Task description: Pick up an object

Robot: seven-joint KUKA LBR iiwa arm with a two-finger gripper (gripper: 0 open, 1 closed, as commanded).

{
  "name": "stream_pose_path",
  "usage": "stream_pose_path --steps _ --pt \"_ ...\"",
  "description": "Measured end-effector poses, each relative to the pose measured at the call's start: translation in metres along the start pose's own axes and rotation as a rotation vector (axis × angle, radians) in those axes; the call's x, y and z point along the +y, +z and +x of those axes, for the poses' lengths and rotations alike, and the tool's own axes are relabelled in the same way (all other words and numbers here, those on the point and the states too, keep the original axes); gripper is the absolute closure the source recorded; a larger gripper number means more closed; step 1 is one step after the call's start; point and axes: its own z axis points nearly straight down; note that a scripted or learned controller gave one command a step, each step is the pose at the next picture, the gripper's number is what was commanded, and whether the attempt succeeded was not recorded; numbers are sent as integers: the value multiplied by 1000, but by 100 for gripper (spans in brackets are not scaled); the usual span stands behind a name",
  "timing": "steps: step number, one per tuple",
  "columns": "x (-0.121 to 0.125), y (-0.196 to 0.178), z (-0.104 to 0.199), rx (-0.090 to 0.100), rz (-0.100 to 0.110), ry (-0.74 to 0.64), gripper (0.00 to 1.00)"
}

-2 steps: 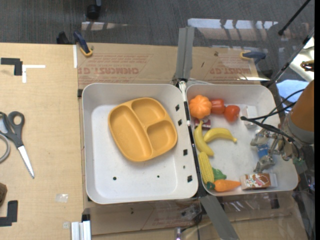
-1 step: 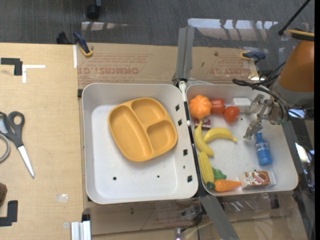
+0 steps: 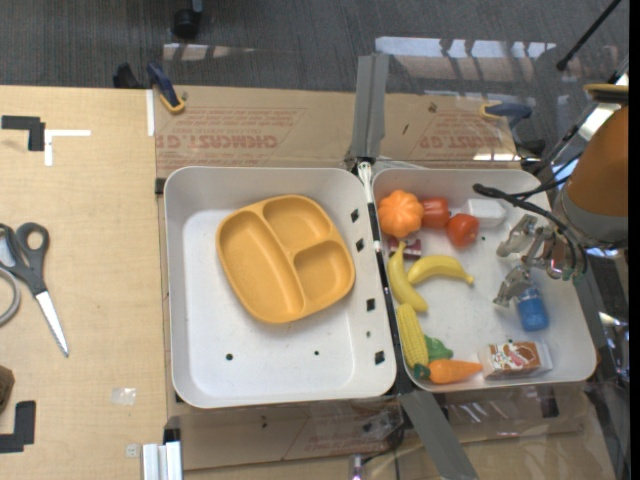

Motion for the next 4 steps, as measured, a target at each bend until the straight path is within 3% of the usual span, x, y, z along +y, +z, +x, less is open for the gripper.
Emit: stream_pose_path --steps 1,2,3,4 --pt "-21 0 58 -1 0 16 0" --pt "18 -1 -33 -3 0 284 0" --pt "-15 1 40 2 0 190 0" --pt "-22 1 62 1 0 156 0"
